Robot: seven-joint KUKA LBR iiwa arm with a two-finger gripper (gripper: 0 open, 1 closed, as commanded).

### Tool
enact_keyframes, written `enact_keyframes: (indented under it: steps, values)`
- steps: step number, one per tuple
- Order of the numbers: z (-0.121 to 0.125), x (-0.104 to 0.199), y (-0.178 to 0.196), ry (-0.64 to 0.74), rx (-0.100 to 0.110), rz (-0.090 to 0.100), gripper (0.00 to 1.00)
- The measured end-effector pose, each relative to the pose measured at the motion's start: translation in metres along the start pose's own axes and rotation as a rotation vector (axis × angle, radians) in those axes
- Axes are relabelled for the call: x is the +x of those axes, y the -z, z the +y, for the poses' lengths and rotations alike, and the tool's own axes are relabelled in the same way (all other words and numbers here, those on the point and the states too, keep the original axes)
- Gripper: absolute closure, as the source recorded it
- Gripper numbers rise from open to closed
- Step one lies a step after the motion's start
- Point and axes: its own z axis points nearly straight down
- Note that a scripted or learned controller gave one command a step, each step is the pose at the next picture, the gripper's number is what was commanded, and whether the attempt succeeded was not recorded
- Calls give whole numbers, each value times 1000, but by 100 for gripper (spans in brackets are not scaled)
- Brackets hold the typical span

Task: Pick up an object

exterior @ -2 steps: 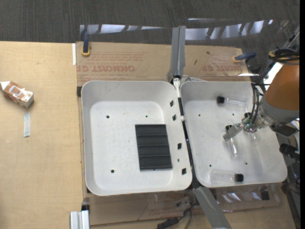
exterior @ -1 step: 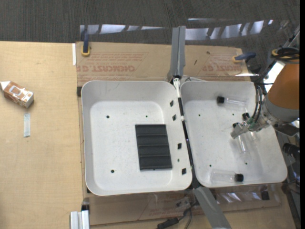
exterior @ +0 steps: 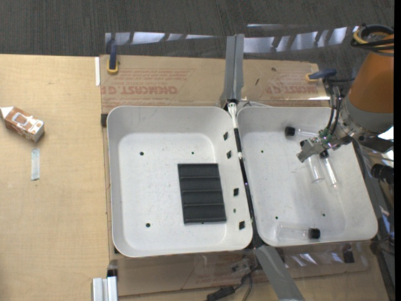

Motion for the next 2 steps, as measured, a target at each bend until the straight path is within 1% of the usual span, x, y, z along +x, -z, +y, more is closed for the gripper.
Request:
enact_keyframes:
  steps: [1,2]
  values:
    - [79,5,1,58,1,0,100]
    - [120,36,31,92,-1,-1,100]
